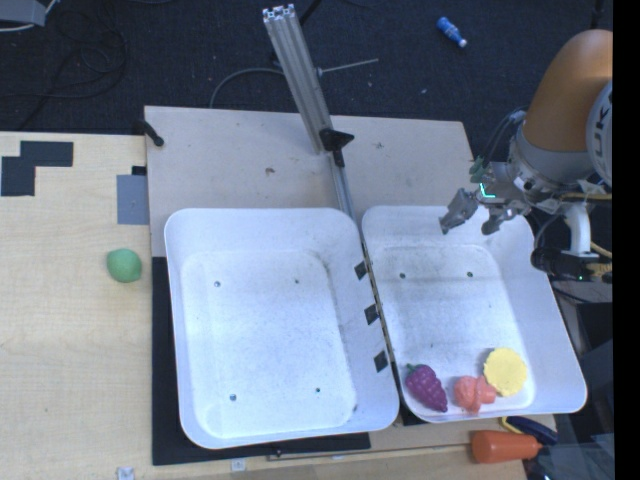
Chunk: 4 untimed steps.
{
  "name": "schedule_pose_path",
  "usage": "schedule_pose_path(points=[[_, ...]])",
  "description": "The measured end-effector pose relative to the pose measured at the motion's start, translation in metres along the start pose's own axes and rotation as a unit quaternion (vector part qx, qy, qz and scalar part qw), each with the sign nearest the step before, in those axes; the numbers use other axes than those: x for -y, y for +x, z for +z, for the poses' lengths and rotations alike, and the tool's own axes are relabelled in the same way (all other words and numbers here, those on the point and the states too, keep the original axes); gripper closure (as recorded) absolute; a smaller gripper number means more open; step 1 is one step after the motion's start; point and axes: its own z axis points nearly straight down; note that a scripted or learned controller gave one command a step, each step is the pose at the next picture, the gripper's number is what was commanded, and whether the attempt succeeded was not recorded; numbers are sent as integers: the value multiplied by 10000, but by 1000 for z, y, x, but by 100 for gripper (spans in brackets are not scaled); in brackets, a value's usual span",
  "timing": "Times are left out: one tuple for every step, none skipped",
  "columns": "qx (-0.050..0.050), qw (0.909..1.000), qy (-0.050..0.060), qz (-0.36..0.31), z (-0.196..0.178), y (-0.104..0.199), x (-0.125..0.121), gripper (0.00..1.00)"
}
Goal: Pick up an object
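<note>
My gripper (473,217) hangs over the far edge of the right bin (455,268), its two fingers spread open with nothing between them. At the near end of that bin lie three toys in a row: a purple bunch of grapes (426,386), an orange-pink piece (473,393) and a yellow round piece (506,370). They sit well below the gripper in the view, apart from it.
The left bin (262,318) stands beside the right one, with black clips along the shared rim. A green ball (124,265) rests on the wooden bench at left. An orange object (503,446) lies outside the right bin's near edge. A metal rail (305,73) slants at the back.
</note>
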Motion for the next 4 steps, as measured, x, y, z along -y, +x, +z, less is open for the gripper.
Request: schedule_pose_path(points=[[0,10000,-1,0,0,0,0,0],[-1,10000,13,-4,43,-2,-2,0],[-3,10000,17,0,87,4,0,0],[-2,10000,14,-4,134,5,1,0]])
